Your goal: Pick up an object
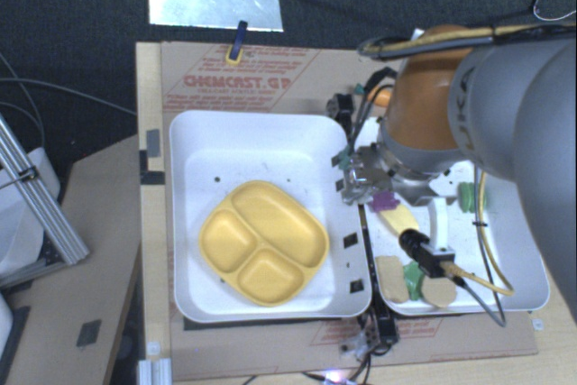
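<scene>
A: Nearest in the right bin (532,295)?
B: Tan pieces (391,273); behind them a yellow block (398,218) and a purple bit (383,201), beside the end effector (361,178).
A: Gripping?
B: Can't tell; the arm (505,104) hides it. Probably the reaching step. Next it needs a square descent onto one.

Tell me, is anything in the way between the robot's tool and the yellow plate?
Nothing I can see. The tool sits at the edge where the two bins meet. The yellow plate lies in the left bin with nothing on it, and only bare white floor between it and the tool.
</scene>
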Robot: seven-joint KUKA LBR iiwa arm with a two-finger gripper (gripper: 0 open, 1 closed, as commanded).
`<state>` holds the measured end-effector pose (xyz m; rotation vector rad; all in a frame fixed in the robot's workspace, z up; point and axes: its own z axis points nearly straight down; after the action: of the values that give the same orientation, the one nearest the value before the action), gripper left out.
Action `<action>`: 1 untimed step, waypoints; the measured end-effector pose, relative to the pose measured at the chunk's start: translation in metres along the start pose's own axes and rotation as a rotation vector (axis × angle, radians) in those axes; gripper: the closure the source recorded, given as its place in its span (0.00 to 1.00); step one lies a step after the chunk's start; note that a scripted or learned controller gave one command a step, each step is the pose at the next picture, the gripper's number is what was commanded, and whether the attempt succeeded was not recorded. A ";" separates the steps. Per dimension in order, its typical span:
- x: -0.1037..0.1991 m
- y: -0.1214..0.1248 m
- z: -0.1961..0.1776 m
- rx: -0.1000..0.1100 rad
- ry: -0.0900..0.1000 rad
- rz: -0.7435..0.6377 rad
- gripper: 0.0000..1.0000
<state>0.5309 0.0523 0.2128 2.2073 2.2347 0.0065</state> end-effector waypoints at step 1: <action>0.031 0.032 0.029 0.001 -0.002 0.006 1.00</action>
<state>0.5624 0.0840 0.1835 2.2135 2.2269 0.0034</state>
